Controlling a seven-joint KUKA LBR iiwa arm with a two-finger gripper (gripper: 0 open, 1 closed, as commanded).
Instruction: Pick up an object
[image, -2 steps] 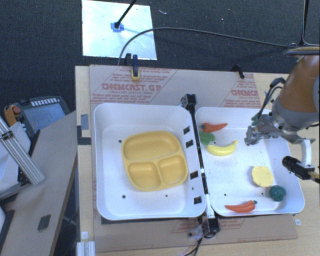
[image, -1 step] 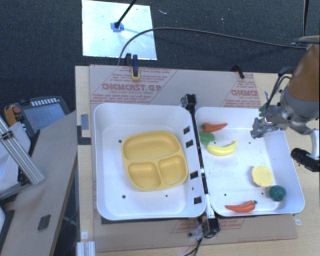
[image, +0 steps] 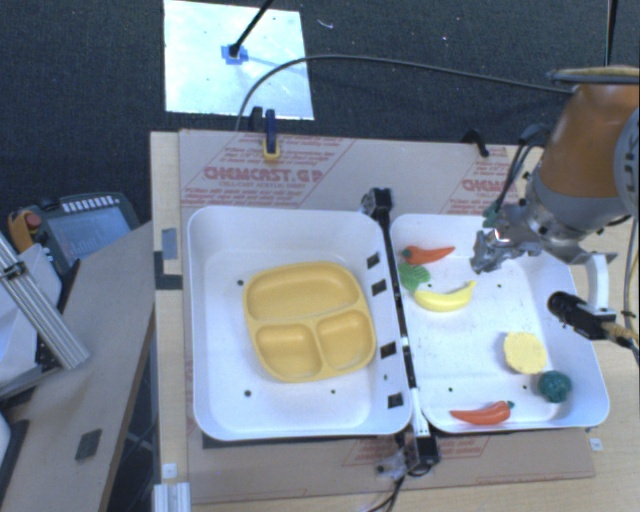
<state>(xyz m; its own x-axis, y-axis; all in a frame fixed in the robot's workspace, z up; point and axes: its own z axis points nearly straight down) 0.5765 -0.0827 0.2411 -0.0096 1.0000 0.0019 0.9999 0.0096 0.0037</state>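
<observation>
The claw (image: 487, 250) hangs over the right bin (image: 590, 395), near its far edge and just beside the banana. Whether it is released or clenched cannot be told from this view; the tip is small and dark against the wrist hardware. Nothing is visibly carried.

Task progress: judged from the layout, no pick has been completed. All candidate objects rest on the floor of the right bin. The descent, closure and lift remain to be done.

Candidate objects and locations:
- Banana (image: 445, 297): yellow, curved, smooth; near the bin's far-left corner. It lies closest to the claw and is the probable target.
- Carrot (image: 428, 254): orange with a green top, close to the far edge, just beyond the banana.
- Yellow disc (image: 525, 352): flat, round, toward the right edge.
- Teal ball (image: 555, 384): small, just beside the disc, near the near-right corner.
- Red pepper (image: 481, 412): slender, along the near edge.

The left bin (image: 215, 300) holds a yellow compartment tray (image: 305, 320) at its centre.
</observation>
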